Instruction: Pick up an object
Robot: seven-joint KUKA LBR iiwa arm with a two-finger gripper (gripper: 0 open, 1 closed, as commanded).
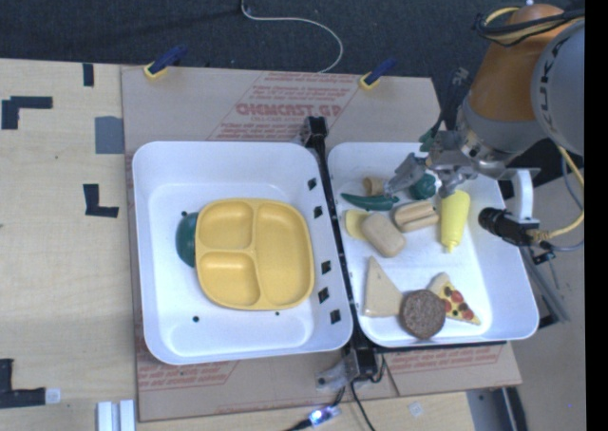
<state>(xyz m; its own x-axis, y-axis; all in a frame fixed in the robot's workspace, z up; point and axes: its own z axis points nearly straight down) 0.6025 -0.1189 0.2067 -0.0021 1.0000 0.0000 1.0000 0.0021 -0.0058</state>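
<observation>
Likely, with the jaws (416,176) seemingly spread over crowded toys, the pepper (369,199) could be nudged aside, not gripped.

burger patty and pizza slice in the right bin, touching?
Touching. The camera view shows the burger patty pressed against the pizza slice with no white bin floor between them; the patty's right edge meets the slice's lower left side.

The arm (560,78) is showing a rounded grey shell with a broad orange band above the wrist, black cables looping around it and a yellow one trailing lower down, and is ending in a small grey-and-teal metal gripper (423,173).
</observation>
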